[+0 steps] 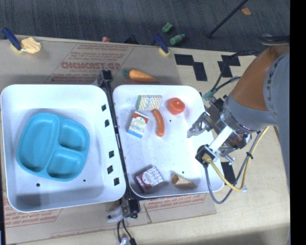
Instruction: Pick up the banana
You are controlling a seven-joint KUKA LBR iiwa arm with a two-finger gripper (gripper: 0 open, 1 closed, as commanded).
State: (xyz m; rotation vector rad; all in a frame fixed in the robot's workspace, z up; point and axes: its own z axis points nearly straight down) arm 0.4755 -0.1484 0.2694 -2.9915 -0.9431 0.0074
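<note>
My gripper point(199, 143) hangs over the right edge of the right bin point(191, 93), its two fingers spread open with only white bin floor showing between them. One fingertip point(194, 132) points left toward the bin's middle and the other sits lower, near a yellow cable. The closest items are a tan wedge-shaped piece point(182, 180) below the gripper and a red tomato point(176, 105) above it. I see no yellow banana shape among the items in the right bin.
The right bin also holds an orange-red sausage point(159, 122), a small milk carton point(137, 124), a patterned box point(149, 102) and a dark packet point(149, 178). A blue divided plate point(52, 145) lies in the left bin point(10, 98). A carrot point(139, 75) rests on the cardboard behind.
</note>
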